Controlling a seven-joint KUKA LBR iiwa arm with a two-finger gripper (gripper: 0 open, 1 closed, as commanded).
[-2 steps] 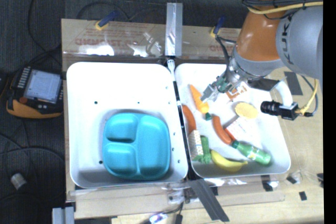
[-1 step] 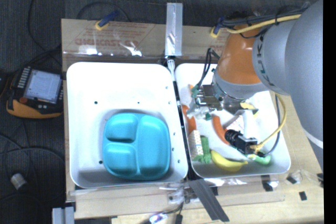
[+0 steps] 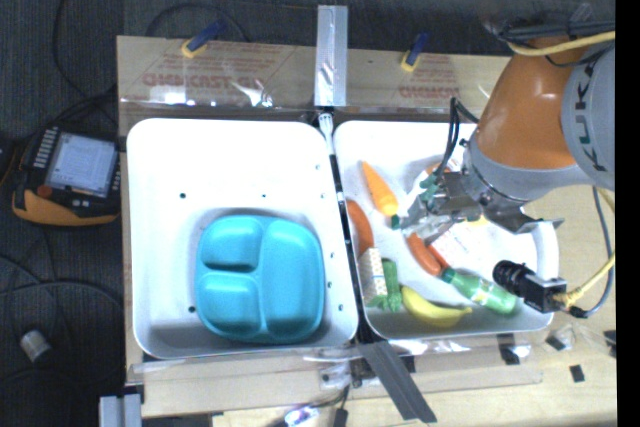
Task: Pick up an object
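From my remote seat I see the grey arm with its orange band point(image 3: 535, 120) leaning in from the right over the right shallow white bin point(image 3: 400, 140), its pincer point(image 3: 432, 205) lowered among the toy food in the middle of that bin. I cannot tell whether the pincer is released or clenched, because the wrist body and cabling cover its tip from this slanted overhead view, and nothing is visibly caught in it, so I judge that no object is held yet. The candidates for the pick sit crowded together: 1 orange carrot-shaped toy point(image 3: 379, 188) lies just left of the pincer, 1 long reddish-orange piece point(image 3: 361, 225) rests against the bin's left wall, 1 smaller red-orange piece point(image 3: 428, 258) lies just below the pincer, and 1 pale corn-cob toy point(image 3: 371, 273), 1 yellow plastic banana point(image 3: 432, 307) and 1 green plastic bottle point(image 3: 483, 291) bunch along the near edge. That clutter probably comes from the bin's shallow sloped walls letting things slide inward, so any closing risks nudging a neighbour. The left white bin point(image 3: 170, 155) holds 1 turquoise divided plastic tray point(image 3: 262, 277), lying well apart from the arm. Both bins rest side by side on the table point(image 3: 150, 65), whose back edge is pinned with 2 yellow-and-blue clamps point(image 3: 203, 38).
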